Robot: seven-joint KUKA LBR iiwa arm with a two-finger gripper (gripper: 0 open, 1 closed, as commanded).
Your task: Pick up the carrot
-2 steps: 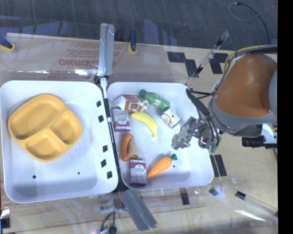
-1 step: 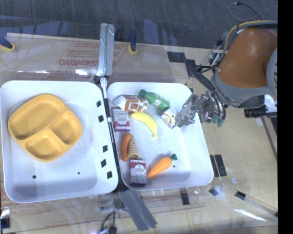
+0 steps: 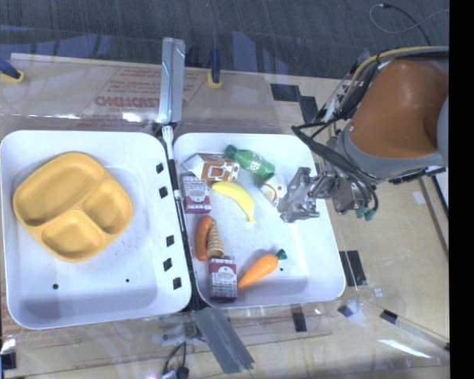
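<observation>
gripper (image 3: 298, 200) blurry, perhaps above bin; carrot (image 3: 258, 269) clear.

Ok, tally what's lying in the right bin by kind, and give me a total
Carrot: 1
Banana: 1
Green bottle: 1
Small red cartons: 2
Hot dog: 1
Ice cream cone: 1
Orange-and-white carton: 1
Total: 8

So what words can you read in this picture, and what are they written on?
"CHEMCAST": red print, faint, on the clear sheet behind the bins. I'm not sure of every letter.
Two small red cartons: print too small to read.
Brown-and-white packet: label too blurred to read.
Green bottle: no readable label.
</observation>
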